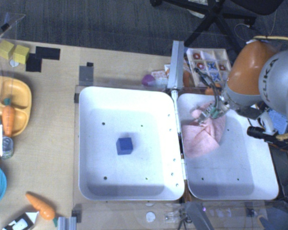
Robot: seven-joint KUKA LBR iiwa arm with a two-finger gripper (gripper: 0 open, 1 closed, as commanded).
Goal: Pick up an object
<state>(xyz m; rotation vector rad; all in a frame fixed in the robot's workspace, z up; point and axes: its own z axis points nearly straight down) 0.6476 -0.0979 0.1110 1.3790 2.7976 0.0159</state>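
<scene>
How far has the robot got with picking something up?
Done: the arm has brought its gripper to the far end of the right bin, right at the top of the pink cloth. In hand: it is working at the cloth, which looks bunched up under it, though I can't tell if it is gripped. Left: lifting it clear. The blue cube sits untouched in the left bin.

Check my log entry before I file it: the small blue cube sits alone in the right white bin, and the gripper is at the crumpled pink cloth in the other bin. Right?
Not quite. The camera view shows the small blue cube alone in the left white bin, not the right. The gripper is at the crumpled pink cloth in the other bin, the right one.
</scene>
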